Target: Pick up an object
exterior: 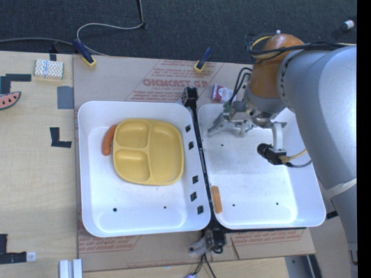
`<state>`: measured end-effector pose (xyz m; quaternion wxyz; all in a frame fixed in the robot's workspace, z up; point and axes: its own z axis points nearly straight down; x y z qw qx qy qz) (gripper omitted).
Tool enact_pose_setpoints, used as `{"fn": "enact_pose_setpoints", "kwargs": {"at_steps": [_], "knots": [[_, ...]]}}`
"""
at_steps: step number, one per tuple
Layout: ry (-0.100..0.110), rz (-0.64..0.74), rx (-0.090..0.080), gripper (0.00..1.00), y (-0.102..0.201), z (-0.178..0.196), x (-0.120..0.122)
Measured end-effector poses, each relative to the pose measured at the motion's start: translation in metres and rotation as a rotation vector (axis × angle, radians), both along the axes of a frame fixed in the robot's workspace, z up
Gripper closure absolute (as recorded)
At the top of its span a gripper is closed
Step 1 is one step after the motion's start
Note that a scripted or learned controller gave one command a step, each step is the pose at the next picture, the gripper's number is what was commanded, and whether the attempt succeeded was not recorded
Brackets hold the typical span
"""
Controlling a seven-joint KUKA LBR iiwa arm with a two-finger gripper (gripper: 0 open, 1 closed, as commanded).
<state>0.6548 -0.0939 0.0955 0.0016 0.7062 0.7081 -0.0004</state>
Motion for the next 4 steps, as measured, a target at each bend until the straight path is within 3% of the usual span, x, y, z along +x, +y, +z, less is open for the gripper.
{"fn": "enact_pose_setpoints", "kwargs": {"at_steps": [1, 2, 4], "knots": [[-0.001, -0.001, 0.001, 0.0, -0.004, -0.01, -0.035], [-0.001, -0.001, 0.002, 1.0, -0.004, 0.0, -0.035], [0.003, 0.0, 0.004, 1.0, -0.003, 0.018, -0.035]]}}
